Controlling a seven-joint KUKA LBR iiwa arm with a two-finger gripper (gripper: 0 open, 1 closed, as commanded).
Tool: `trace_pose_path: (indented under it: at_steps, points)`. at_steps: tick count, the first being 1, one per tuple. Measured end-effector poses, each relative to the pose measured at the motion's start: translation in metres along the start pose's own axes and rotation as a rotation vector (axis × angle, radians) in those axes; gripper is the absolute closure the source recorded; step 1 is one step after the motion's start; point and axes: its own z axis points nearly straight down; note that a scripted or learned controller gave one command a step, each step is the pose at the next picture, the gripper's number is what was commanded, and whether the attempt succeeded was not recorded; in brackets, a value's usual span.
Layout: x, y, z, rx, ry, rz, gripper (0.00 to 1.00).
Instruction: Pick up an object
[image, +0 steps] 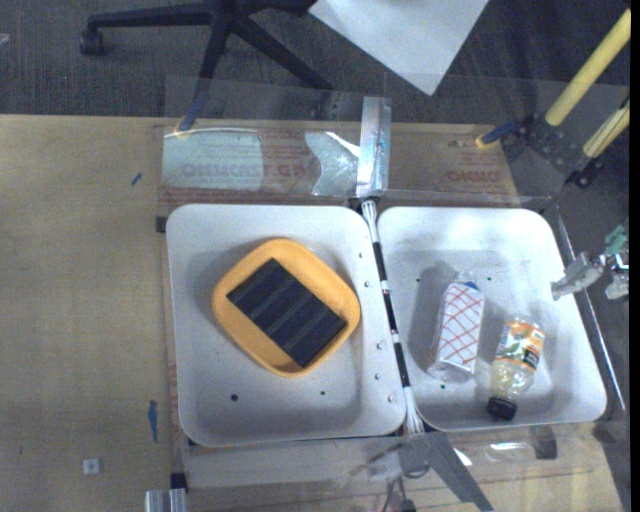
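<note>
A white carton with a red lattice print (458, 326) lies in the middle of the right bin (470, 232). Beside it, to the right, a small juice bottle (513, 366) with an orange label lies with its black cap toward the front. A yellow-orange dish with a dark ribbed insert (286, 304) sits in the left bin (200, 250). My gripper (577, 282) hangs at the right rim of the right bin, above and to the right of the bottle, apart from both objects. Nothing shows in its grasp.
A raised divider (385, 300) runs between the two bins. Clear plastic panels and a metal post (374, 145) stand behind them. A yellow-handled tool (590, 70) lies at the back right, and brown bench surface spreads to the left.
</note>
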Motion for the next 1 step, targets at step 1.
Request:
trace_pose_path:
  at_steps: [1]
  points:
    - [0.0181, -0.0273, 0.0077, 0.000, 0.000, -0.109, 0.00]
